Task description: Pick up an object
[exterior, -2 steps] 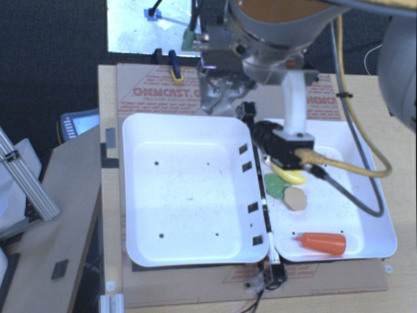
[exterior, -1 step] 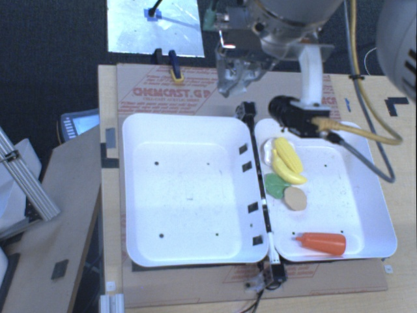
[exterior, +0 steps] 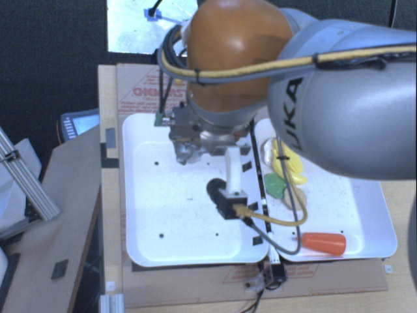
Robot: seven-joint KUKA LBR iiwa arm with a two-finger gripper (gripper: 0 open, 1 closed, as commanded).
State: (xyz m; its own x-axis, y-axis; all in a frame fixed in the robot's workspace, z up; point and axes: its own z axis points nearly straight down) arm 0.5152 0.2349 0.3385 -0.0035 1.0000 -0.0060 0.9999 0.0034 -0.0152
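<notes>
My gripper (exterior: 187, 152) hangs over the far part of the left white bin (exterior: 150, 240), under the big orange wrist band; the wrist hides its tip. In the right bin (exterior: 371, 220) lie an orange carrot-shaped object (exterior: 322, 242) near the front, a green piece (exterior: 275, 186) beside the divider, and a yellow object (exterior: 291, 167) just behind the green one. A pale rounded thing (exterior: 268, 150) sits at the yellow object's far end. These all lie to the right of the gripper, apart from it. I see nothing held.
The grey arm (exterior: 352, 103) spans the upper right and covers the far part of the right bin. A cardboard sheet (exterior: 140, 93) lies under the bins. A brown side table (exterior: 62, 220) and a metal rail (exterior: 26, 181) stand left.
</notes>
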